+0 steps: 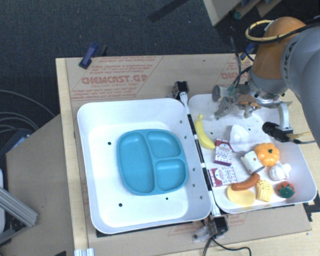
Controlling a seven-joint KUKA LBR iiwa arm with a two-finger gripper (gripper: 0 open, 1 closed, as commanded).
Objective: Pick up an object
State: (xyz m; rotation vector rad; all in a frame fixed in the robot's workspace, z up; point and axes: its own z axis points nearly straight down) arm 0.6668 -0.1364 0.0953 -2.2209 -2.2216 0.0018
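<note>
Two white bins (92, 155) are sitting side by side; the gripper (234, 103) is hovering over the right bin's far end, its spread impossible to tell.

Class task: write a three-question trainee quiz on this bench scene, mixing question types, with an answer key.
1. True or false: the blue divided tray lies in the left bin.
2. Which toy lies nearest the divider between the bins? A) banana B) orange pumpkin C) tomato
3. Fill in: the gripper is above the ___ end of the right bin.

Key: 1 true; 2 A; 3 far.
</note>
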